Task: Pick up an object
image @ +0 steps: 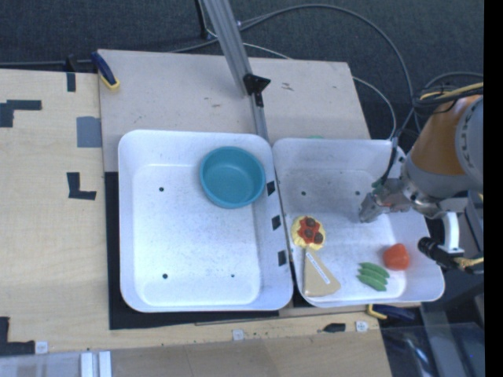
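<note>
The right bin (330, 167) holds a pizza slice toy (313, 251) near its left wall, a green pea pod (373, 276) at the front and a small red piece (397, 256) at the right. A blue bowl (232, 177) sits in the back of the left bin (165, 242). My gripper (372, 209) hangs low over the right bin's right half, behind the red piece and the pea pod, apart from both. Nothing shows between its fingers, and their spread is too small to read.
A slanted metal pole (236, 49) crosses from the top down to the seam between the bins. Cables (369, 45) loop over the bench at the back right. A yellow and blue clamp (106, 71) lies at the bench's back left corner.
</note>
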Motion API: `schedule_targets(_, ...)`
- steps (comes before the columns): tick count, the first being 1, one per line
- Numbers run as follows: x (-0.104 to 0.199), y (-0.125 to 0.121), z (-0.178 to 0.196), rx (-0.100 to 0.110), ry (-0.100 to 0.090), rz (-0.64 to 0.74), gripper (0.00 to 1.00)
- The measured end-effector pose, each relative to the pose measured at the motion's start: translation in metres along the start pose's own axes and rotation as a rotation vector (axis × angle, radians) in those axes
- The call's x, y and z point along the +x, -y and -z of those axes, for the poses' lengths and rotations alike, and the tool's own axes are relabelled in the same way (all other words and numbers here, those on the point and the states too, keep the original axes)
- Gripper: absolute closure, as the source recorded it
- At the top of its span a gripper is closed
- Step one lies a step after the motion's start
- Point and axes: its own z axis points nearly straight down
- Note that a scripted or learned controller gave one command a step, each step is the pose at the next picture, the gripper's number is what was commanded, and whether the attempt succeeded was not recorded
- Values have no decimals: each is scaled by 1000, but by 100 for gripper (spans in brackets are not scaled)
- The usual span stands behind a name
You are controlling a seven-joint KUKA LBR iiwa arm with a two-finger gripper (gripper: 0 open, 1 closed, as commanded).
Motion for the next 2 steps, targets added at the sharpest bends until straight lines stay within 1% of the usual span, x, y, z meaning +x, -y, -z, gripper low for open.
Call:
schedule_targets(1, 4, 8, 55, -1, -1, 0, 100)
schedule_targets(2, -1, 16, 105, -1, -1, 0, 100)
